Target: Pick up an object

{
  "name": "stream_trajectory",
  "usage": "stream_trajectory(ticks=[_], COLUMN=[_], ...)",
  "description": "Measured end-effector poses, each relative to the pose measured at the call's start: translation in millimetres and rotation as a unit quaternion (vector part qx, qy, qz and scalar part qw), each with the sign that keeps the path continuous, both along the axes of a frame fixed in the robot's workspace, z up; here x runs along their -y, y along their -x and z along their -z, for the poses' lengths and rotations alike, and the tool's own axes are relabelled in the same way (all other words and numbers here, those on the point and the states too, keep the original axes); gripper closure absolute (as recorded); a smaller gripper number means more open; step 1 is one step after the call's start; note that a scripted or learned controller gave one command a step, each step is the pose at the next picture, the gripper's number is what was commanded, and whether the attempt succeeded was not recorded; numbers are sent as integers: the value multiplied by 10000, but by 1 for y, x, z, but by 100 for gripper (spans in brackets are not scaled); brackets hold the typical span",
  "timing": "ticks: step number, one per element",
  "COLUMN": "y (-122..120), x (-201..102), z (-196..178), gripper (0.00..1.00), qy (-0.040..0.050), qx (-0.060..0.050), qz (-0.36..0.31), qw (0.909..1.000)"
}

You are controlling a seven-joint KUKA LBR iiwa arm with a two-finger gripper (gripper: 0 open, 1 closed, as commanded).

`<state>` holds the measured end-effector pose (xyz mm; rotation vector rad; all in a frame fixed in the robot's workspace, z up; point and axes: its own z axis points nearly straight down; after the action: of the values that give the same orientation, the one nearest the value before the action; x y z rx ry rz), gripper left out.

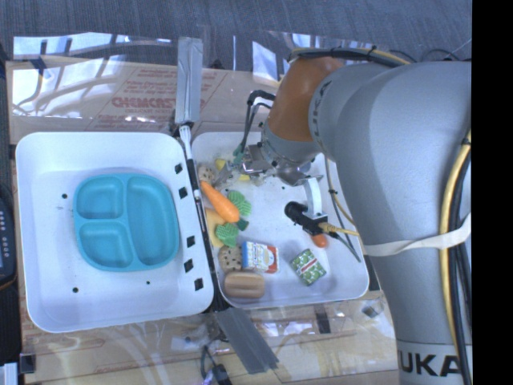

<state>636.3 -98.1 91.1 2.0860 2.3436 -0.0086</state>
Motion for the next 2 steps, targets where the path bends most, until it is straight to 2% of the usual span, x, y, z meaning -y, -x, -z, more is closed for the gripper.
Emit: stream_trajectory(ticks=[1,2], y=[61,60], x=[2,2], z=[3,-4], gripper=[0,100], qy=[-42,-39], qx=[-34,-54], qz=[-596,-619], qw=[9982,9981])
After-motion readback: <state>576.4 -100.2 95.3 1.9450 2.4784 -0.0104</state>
